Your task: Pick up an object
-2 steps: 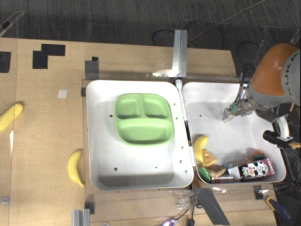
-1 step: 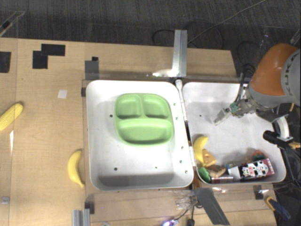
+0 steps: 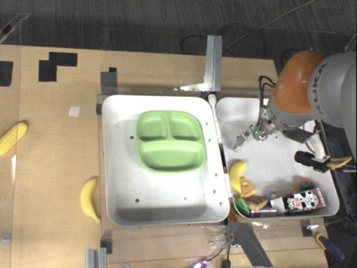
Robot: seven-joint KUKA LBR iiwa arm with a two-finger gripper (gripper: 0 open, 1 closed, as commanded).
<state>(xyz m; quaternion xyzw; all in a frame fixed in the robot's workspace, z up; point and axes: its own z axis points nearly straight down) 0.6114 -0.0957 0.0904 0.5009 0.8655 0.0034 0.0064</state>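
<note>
The grey arm (image 3: pixel 329 88), with its orange band (image 3: pixel 295 85), reaches in from the right over the far part of the right bin (image 3: pixel 279 161). Its gripper (image 3: pixel 245 138) hangs low over the bin's bare white floor, pointing toward the left wall. The fingers (image 3: pixel 239 142) are small and grey against the white, and whether they are released or clenched cannot be told; nothing is seen between them.

The things to pick lie in a cluster along the near edge of the right bin, well apart from the gripper and nearer to the viewer. A yellow banana-shaped piece (image 3: pixel 237 175) stands at the near left of this bin, just beside the wall between the bins. Nearer still sits a green bowl-like object (image 3: pixel 242 207) in the corner, with a tan lump (image 3: pixel 248 191) touching it. To the right of these lies a small box with a patterned face (image 3: pixel 304 200), and beside it a thin dark stick-like item (image 3: pixel 268 210).

The left bin (image 3: pixel 117 149) holds a green divided tray (image 3: pixel 170 140), lying flat toward its far half.

On the wooden counter (image 3: pixel 50 149), left of the bins, a yellow banana (image 3: pixel 89 199) lies close to the left bin's near corner, and a yellow corn cob (image 3: pixel 12 138) lies at the far left edge. Black tape marks (image 3: pixel 56 65) sit on the far left of the counter.
</note>
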